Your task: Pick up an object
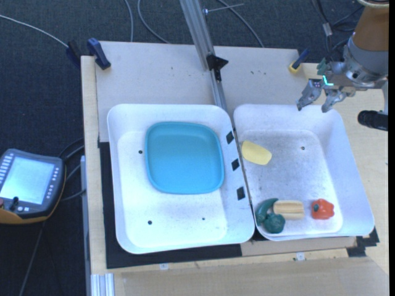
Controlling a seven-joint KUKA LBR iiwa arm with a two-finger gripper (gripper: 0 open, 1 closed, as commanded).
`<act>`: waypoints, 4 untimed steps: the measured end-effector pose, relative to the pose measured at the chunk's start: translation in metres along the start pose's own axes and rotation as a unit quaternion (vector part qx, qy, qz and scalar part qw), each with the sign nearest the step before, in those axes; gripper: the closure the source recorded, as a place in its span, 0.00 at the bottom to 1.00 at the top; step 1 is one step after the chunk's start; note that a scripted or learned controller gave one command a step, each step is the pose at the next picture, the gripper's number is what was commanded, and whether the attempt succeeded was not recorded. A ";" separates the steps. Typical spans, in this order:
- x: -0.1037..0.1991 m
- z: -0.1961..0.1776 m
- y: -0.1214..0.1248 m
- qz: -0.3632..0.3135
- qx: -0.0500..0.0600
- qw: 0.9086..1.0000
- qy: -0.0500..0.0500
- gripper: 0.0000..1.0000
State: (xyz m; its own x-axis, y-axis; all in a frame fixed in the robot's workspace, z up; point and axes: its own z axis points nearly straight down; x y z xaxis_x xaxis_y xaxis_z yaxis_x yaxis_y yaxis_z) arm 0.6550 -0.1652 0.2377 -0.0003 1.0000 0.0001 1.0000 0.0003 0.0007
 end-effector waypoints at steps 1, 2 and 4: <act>0.000 0.000 0.000 0.000 0.000 1.000 0.000 0.00; -0.003 0.043 -0.002 0.000 0.002 1.000 0.000 0.00; -0.008 0.143 0.003 0.000 0.002 1.000 0.000 0.00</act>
State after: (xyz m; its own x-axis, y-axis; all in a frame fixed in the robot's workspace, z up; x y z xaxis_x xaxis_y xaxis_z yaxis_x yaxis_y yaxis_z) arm 0.6583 -0.1729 0.0947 -0.0005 1.0000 0.0009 1.0000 0.0005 -0.0041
